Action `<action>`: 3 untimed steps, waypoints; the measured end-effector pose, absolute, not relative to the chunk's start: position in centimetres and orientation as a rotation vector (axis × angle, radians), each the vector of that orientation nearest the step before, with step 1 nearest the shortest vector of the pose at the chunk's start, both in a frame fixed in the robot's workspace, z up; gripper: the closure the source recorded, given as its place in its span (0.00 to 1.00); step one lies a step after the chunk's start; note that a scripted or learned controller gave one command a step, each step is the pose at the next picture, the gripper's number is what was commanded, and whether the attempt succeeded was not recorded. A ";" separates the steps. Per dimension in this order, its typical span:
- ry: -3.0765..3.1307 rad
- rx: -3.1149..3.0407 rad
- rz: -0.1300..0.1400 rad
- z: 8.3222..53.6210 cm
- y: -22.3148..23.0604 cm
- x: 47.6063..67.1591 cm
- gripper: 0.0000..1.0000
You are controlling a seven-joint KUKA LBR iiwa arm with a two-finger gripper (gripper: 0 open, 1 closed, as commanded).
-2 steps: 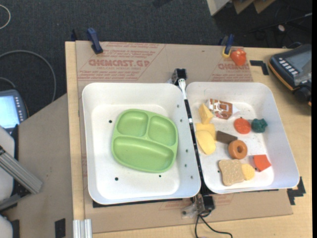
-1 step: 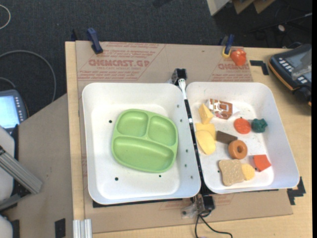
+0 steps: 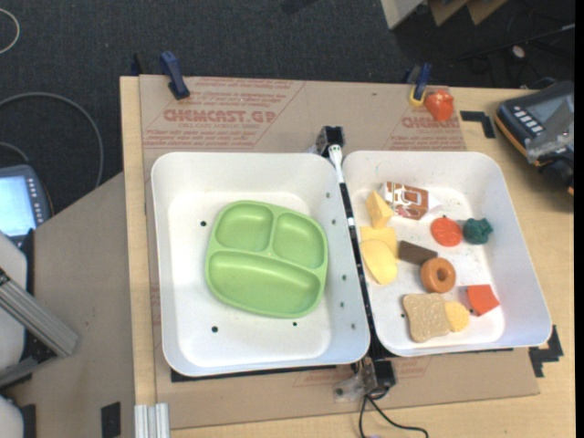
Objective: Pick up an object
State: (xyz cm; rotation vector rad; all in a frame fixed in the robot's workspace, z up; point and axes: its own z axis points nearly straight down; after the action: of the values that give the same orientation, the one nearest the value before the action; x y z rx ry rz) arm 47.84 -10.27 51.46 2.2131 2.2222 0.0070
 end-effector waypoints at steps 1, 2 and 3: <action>2.217 2.214 0.006 52.4 -10.5 48.0 1.00; 2.224 2.236 -0.013 37.0 -14.3 47.8 1.00; 2.220 2.233 -0.009 28.4 -19.6 47.7 1.00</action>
State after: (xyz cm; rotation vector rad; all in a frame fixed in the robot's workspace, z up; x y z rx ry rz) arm 47.74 -19.60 28.43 2.2333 2.2200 -0.0094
